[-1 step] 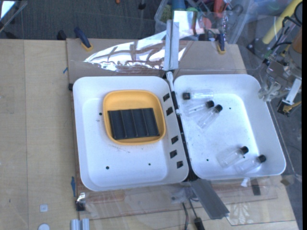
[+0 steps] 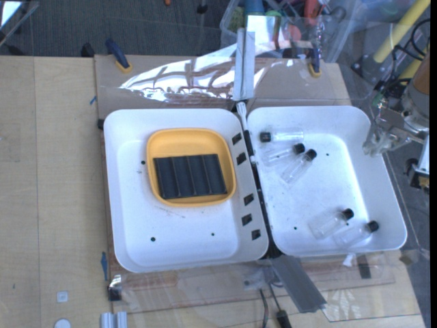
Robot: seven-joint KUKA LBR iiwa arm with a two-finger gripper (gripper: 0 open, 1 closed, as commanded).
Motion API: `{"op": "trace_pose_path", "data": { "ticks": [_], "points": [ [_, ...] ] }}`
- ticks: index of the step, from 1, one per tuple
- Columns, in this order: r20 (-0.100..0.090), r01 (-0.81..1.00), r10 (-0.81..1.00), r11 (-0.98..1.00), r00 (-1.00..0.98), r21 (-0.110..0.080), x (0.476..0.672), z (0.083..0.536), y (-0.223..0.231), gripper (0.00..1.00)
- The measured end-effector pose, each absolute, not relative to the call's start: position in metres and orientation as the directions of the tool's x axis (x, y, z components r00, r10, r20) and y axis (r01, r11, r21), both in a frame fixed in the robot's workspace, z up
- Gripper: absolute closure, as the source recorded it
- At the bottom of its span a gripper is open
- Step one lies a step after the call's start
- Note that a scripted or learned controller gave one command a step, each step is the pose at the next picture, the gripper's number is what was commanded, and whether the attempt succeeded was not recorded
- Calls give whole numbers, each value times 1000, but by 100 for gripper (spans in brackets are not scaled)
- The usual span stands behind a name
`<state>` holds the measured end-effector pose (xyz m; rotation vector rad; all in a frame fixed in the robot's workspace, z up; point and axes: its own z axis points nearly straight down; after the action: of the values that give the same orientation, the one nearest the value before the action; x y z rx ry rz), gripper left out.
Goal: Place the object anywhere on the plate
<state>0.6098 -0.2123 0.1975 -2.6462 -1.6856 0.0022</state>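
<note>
- Bench setup: two shallow white bins side by side, left bin (image 2: 130, 238) and right bin (image 2: 382, 203), meeting along a central seam marked with small black tabs.
- Yellow, rounded-square plastic plate (image 2: 191, 141) sits in the upper middle of the left bin, flat on the bin floor.
- Dark grey ribbed rectangular insert (image 2: 189, 176) lies on the plate, covering most of its centre, slightly skewed to the plate's edges.
- Right bin holds five clear glass vials with black caps, all lying on their sides.
- Upper group: first vial (image 2: 281, 137) near the top left corner of the right bin; second vial (image 2: 285, 153) just below it; third vial (image 2: 299, 165) beside the second, angled down to the left. The second and third are near touching at the cap ends; contact cannot be confirmed.
- Lower group: fourth vial (image 2: 330, 223) and fifth vial (image 2: 355, 234) near the bin's lower right corner, close together, well apart from the upper group.
- No vial lies on the plate; all five are in the right bin.
- Gripper (image 2: 386, 137), metallic, sits at the right bin's upper right rim, above the bin edge and well apart from every vial.
- Gripper closure: cannot tell; detail at the tip is too blurred. Nothing is visibly held.
</note>
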Motion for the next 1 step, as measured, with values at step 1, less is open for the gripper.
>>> {"op": "trace_pose_path", "data": {
  "ticks": [1],
  "points": [
    [2, 959, 959, -283, 283, -3, 564, 181, -215, 100]
  ]
}}
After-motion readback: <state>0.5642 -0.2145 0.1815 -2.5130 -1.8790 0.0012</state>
